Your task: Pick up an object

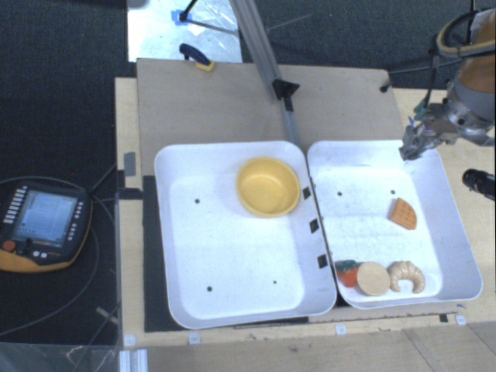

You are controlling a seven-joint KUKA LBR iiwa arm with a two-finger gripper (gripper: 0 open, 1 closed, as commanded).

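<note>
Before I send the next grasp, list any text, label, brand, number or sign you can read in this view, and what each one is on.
None can be read.
Teach pendant left of the bench: its lit screen shows blurred content, too small to read.
Yellow bowl, waffle piece, croissant, round tan piece, both white bins: no markings visible.

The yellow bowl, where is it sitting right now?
The round yellow plastic bowl sits in the left white bin, near its far right corner, close to the wall shared with the right white bin.
</note>
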